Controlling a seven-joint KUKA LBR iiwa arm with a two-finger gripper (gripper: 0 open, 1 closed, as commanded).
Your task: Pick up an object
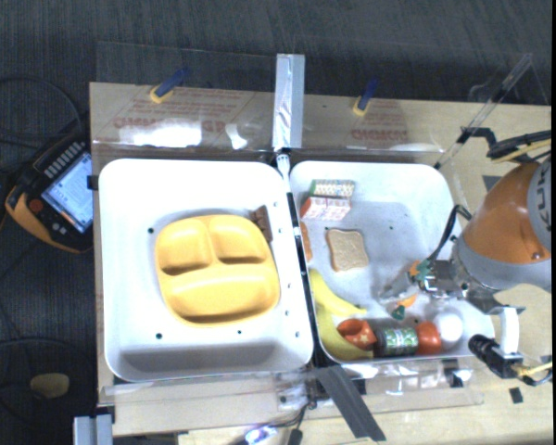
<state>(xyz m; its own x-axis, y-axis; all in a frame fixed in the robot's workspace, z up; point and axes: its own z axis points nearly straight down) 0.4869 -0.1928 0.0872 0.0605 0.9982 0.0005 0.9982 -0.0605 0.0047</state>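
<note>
Soft bread slice (pixel 347 249) lies mid right bin (pixel 389 179), light, crushable; I'd pinch its crust edges; my tool's (pixel 424 281) grip I cannot tell.

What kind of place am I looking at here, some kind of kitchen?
Probably a robotics lab, not a kitchen: a robot arm reaches over two white bins holding toy food like a banana, with a handheld control pendant lying nearby.

Dark carpet (pixel 259 17) around my bench (pixel 500 119). Handheld controller (pixel 60 197) with lit screen on floor, left of bench, cables (pixel 9 91) nearby. Two blue-yellow clamps (pixel 169 84) on clear sheet at far edge.
</note>
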